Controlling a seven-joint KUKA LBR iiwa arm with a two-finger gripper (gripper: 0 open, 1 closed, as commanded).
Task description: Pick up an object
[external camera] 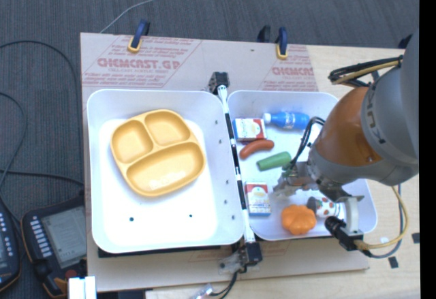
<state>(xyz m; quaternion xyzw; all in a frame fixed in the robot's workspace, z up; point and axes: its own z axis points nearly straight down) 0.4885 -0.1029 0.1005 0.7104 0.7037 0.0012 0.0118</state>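
Note:
The right bin (354, 223) holds several small items. A blue bottle (289, 119) lies at the back, with a red and white carton (250, 129) to its left. A brown sausage (256, 148) and a green stick-shaped piece (274, 160) lie near the middle. A second red carton (257, 197) and an orange round toy (298, 219) lie toward the front. My gripper (296, 180) hangs low over the bin's middle, just right of the green piece and above the orange toy. A small white and red item (328, 208) sits beside the wrist.
A yellow divided plate (158, 151) lies in the left bin (102, 223). A ridge with a black clamp (219, 81) separates the two bins. The grey and orange arm (368, 134) covers the right bin's right side. Cables trail at the front right.

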